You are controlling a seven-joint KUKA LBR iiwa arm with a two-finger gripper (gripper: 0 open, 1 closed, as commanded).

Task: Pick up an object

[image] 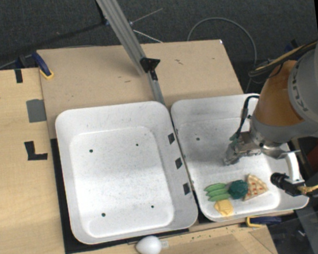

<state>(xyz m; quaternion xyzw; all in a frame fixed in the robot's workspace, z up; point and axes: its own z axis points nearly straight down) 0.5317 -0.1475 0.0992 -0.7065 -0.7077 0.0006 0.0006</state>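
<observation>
Gripper of the grey, orange-banded arm sits low over the middle of the right white bin; whether it is open or closed cannot be told, and nothing is seen held in it. Left to right: the left shallow white bin lies alongside the right one; a white egg-shaped object rests on the bench at the left bin's near edge; along the right bin's near edge lie a green pea-pod toy, a yellow toy piece, a dark green rounded toy and a pizza-slice toy, clustered together, near the gripper but apart from it.
</observation>
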